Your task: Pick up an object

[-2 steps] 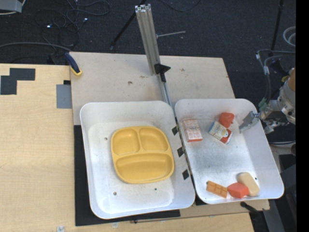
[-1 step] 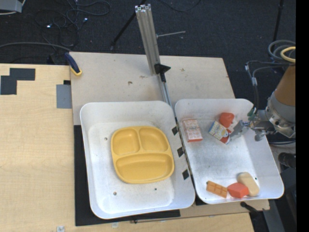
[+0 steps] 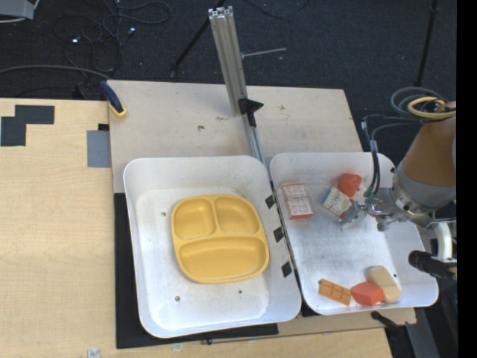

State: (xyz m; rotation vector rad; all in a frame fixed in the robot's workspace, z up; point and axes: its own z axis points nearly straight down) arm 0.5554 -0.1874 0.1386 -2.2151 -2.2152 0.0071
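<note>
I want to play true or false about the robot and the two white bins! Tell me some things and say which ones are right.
1. The yellow plate lies in the left bin. True.
2. The yellow plate has food on it. False: its sections are bare.
3. The gripper is over the right bin, beside a small packet. True.
4. The pink carton lies on the yellow plate. False: it lies in the right bin.
5. The orange bar lies near the right bin's front edge. True.
</note>
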